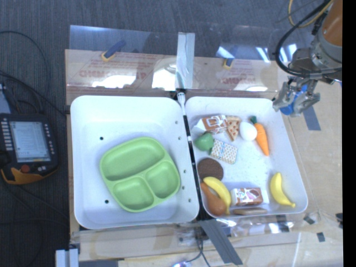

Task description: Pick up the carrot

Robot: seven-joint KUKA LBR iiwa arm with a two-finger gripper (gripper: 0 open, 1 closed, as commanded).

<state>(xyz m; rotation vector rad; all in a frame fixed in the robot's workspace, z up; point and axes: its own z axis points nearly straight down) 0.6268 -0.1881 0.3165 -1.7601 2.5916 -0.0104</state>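
In the right bin (297,166), the carrot (261,138) lies lengthwise, tip toward the viewer; jaws' state unclear.

Dark grey carpet (111,4) covers the floor around a pale wooden desk (320,166). A clear plastic sheet (139,71) along the desk's far side catches bright glare from overhead light. On the floor at left lies a handheld control pendant (28,143) with black cables (33,54).

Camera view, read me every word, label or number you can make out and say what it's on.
None can be read.
Acrylic wall behind the bins: reddish lettering, blurred by glare.
Small carton: print too small.
Snack packets: print too small.
Handheld pendant: screen too small.
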